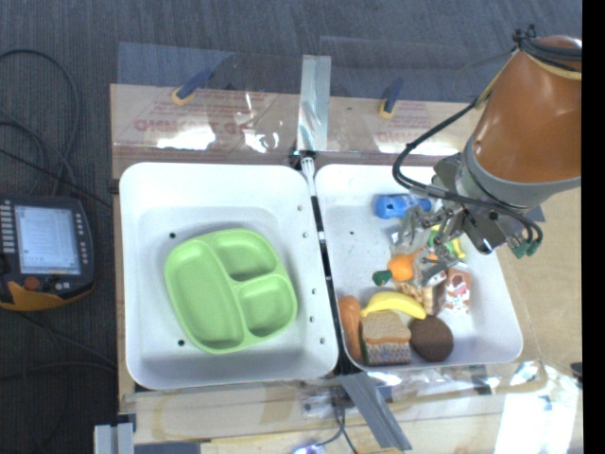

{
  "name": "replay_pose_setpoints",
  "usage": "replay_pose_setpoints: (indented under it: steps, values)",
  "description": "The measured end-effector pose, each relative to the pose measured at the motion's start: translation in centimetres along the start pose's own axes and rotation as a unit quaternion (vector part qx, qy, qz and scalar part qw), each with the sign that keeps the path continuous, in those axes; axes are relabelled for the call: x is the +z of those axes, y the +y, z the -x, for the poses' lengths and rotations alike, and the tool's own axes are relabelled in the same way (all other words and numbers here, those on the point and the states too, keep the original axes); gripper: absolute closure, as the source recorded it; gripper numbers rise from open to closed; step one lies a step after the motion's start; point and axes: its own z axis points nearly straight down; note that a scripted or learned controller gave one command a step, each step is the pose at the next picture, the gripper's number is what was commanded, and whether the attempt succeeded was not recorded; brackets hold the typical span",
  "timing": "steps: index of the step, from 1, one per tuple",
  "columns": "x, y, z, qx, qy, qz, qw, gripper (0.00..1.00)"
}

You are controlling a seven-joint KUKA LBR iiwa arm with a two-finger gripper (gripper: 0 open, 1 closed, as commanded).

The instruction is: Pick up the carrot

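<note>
Down among the clutter of the right bin (492, 343), the metal fingers (430, 239) hang amid a tangle of parts, and whether they are parted or closed cannot be told, nor whether anything lies between them. Nearest the camera, below the fingers, sit a rough-crusted slice of bread (385, 337) and a dark brown rounded lump (432, 339). Left of the bread lies the carrot (350, 321), smooth, orange and tapered, against the bin's left wall, well apart from the fingers. A curved yellow banana (395, 304) rests above the bread. Just beside the fingers is a small orange ball with a green stem (401, 269). Beyond them lies a blue plastic piece (389, 205). Far left, a glossy green divided plate (230, 288) sits in the other bin (142, 197).
</note>
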Motion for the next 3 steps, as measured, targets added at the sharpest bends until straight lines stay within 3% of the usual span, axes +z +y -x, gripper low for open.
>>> replay_pose_setpoints:
  steps: [1,2,3]
  values:
    - [13.8,0.0,0.2,-0.133,0.007,0.005,0.9911,1.00]
    - [13.5,4.5,2.8,-0.288,0.004,0.004,0.9576,1.00]
    - [12.8,4.6,2.9,-0.287,0.004,0.005,0.9578,1.00]
